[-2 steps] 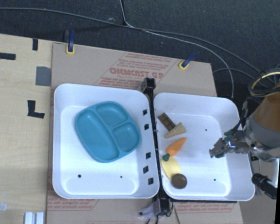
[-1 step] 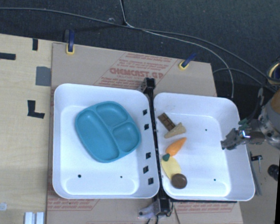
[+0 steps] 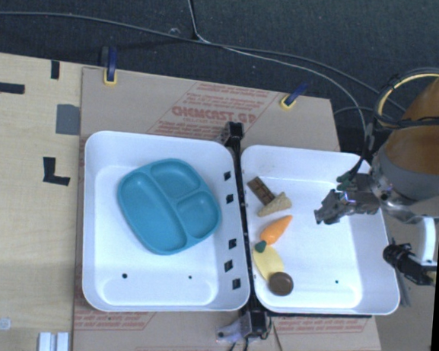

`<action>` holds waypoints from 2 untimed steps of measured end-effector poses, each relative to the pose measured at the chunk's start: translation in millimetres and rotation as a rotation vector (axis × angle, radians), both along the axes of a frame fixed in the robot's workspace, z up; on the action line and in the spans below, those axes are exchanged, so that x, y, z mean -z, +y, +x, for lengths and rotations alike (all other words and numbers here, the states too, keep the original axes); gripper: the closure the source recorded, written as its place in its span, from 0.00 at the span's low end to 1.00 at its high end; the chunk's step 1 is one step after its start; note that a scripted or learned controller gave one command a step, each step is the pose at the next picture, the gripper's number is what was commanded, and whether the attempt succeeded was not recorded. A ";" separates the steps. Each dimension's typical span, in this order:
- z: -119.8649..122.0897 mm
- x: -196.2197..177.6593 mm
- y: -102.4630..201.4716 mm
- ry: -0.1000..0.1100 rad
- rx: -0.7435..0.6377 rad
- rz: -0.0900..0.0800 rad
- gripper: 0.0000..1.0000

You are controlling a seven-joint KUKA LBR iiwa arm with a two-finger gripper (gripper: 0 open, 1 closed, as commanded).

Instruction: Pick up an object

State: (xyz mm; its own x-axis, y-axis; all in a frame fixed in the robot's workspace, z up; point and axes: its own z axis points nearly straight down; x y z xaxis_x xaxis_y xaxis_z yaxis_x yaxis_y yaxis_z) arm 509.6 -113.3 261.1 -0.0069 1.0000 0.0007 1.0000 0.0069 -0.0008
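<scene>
On wooden bench [image 3: 17,214] — cardboard sheet [image 3: 210,109] laid under two white bins. Carrot [image 3: 276,229] seen in right bin [image 3: 350,259], well apart from gripper [image 3: 329,211] — finger state could not be told.

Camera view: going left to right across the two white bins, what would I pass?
Blue divided plate → brown block → orange carrot → the arm's gripper, above the right bin.

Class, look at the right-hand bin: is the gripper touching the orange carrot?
Apart. The camera view shows bare white bin floor between the gripper and the carrot.
</scene>
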 end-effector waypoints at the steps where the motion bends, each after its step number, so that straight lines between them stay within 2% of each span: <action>1: 25.4 17.7 47.3 0.001 0.001 0.000 1.00; 2: 57.8 18.0 91.3 -0.001 0.001 -0.002 1.00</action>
State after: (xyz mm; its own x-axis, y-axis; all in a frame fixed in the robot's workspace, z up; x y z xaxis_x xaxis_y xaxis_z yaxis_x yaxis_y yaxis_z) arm 567.3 -22.0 243.1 -0.0057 1.0000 -0.0009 1.0000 0.0057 0.0000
